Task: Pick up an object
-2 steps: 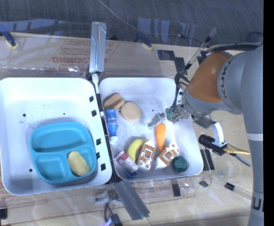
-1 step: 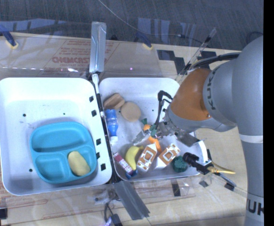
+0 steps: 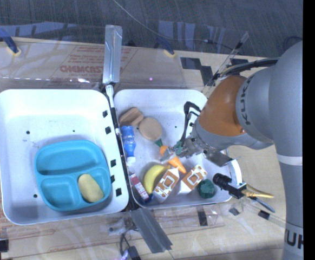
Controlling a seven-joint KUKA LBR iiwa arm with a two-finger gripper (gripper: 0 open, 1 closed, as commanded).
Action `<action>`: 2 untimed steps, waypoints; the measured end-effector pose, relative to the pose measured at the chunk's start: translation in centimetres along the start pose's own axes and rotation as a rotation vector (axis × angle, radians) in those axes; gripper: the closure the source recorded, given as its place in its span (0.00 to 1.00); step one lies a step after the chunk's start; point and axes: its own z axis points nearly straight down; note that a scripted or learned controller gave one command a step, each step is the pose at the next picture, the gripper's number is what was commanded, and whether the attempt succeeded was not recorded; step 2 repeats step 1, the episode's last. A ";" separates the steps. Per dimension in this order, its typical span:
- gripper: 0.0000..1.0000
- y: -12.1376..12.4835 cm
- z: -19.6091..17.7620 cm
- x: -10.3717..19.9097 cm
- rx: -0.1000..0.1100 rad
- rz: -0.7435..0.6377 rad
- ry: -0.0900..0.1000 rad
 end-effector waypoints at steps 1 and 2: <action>1.00 0.0 -9.2 1.4 -0.005 0.064 -0.001; 1.00 0.0 -9.2 1.4 -0.005 0.064 -0.001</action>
